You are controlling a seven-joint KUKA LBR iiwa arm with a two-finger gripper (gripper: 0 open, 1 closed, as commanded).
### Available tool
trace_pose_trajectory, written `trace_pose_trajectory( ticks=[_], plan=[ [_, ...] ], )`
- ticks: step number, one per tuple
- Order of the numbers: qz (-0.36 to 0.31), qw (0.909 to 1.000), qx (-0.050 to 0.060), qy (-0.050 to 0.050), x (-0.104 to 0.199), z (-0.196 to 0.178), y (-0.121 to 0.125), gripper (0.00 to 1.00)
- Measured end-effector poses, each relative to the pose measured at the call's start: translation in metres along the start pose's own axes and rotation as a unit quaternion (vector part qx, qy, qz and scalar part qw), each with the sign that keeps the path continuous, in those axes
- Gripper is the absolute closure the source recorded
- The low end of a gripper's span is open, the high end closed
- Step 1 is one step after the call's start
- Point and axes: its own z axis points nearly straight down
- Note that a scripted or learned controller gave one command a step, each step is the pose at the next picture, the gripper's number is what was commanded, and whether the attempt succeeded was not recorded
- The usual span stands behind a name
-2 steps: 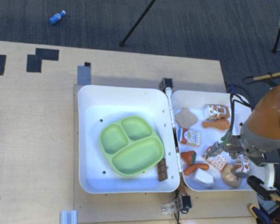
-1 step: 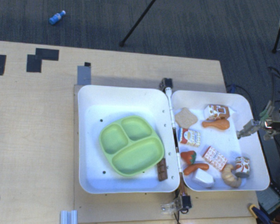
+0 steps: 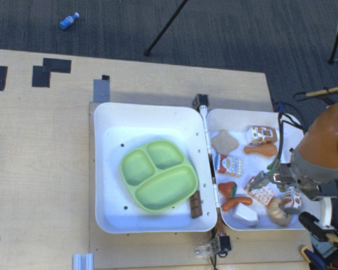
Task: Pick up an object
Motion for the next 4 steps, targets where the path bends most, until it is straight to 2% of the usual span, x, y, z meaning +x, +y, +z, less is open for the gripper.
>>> trace_pose_trajectory(
  ticks=[1, 2, 3, 4],
  plan=[
    [0.001, 1.0000, -0.003, -0.002, -0.066, -0.118, 0.017, 0.00],
    [0.000, 1.0000, 0.000, 0.000, -0.029, -0.018, 0.013, 0.00],
    [-0.002, 1.0000, -0.002, -0.001, -0.029, -0.029, 0.015, 1.00],
    [0.001, 1.0000, -0.002, -0.002, -0.074, -0.093, 0.000, 1.00]
  ],
)
